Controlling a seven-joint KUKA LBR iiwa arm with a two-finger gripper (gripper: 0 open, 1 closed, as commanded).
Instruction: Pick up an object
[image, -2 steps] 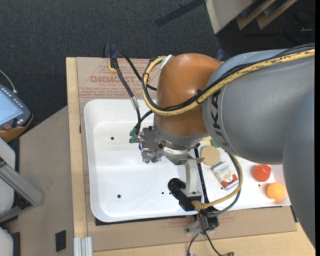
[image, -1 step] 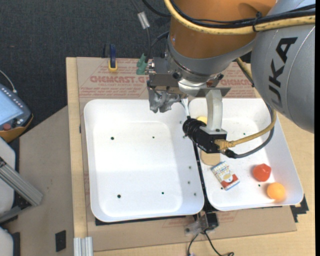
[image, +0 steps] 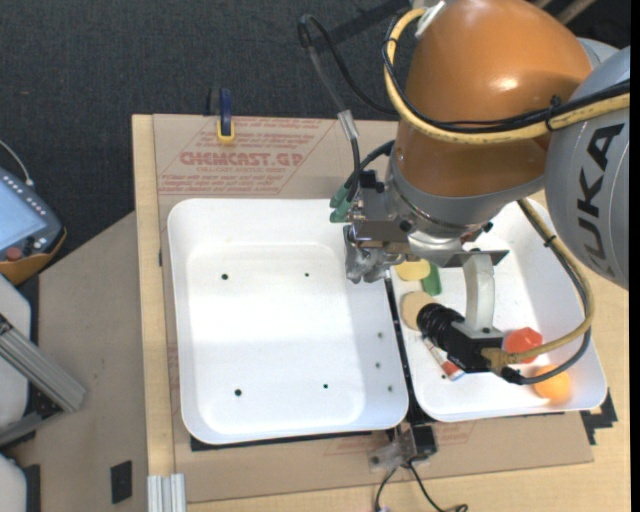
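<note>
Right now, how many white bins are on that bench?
2, side by side. The left bin lies open to the camera. The right bin is partly covered by the arm, with small things in it; more may hide under the arm.

My arm (image: 560, 150): grey casing with black lettering, glossy orange band (image: 480, 90), yellow and black cables (image: 500, 125) looped above the gripper (image: 365, 262).

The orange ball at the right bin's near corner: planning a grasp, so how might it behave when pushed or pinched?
The orange ball looks round and smooth, so it would probably roll if nudged. It sits against the right bin rim, which may stop it. Pinched off-centre, it could well squirt out.
</note>
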